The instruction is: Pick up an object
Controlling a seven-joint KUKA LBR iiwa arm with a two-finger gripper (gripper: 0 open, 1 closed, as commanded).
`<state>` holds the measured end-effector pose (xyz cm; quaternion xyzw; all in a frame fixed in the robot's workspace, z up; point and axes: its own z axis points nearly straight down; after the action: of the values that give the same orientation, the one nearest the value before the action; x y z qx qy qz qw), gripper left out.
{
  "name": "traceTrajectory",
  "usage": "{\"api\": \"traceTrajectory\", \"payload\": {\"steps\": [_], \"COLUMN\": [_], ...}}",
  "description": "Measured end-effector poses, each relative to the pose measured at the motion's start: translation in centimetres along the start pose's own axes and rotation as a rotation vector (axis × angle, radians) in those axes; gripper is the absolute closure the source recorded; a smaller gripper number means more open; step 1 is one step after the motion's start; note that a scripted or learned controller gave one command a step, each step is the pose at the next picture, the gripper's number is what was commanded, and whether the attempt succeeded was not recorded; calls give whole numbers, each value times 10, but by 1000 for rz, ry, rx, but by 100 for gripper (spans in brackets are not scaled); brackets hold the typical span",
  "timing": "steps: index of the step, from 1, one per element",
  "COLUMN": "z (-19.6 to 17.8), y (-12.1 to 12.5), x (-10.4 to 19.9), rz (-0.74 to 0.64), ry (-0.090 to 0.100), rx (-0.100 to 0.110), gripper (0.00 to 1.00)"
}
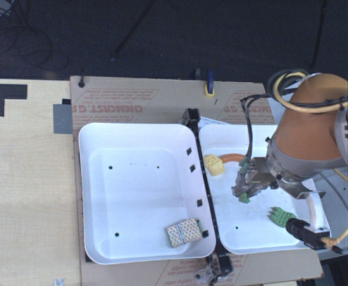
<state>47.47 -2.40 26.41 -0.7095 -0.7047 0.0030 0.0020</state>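
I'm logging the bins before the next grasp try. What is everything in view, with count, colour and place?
cardboard sheet: 1, brown, under both bins
left bin: 1, white, on the sheet
right bin: 1, white, beside the left bin
patterned block: 1, pale, left bin, lower right corner
yellow object: 1, yellow, right bin, by its left wall
orange object: 1, orange, right of the yellow object
green object: 1, green, right bin, lower right
small green piece: 1, green, at the gripper's tip; held or not, unclear
arm: 1, grey and orange, from the right
gripper: 1, dark, over the right bin
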Motion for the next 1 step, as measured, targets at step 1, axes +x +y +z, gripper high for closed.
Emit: {"api": "traceTrajectory", "payload": {"steps": [1], "z": [-65], "y": [1], "x": [17], "rz": [-9], "ry": [2], "rx": [-10], "gripper": [100]}}
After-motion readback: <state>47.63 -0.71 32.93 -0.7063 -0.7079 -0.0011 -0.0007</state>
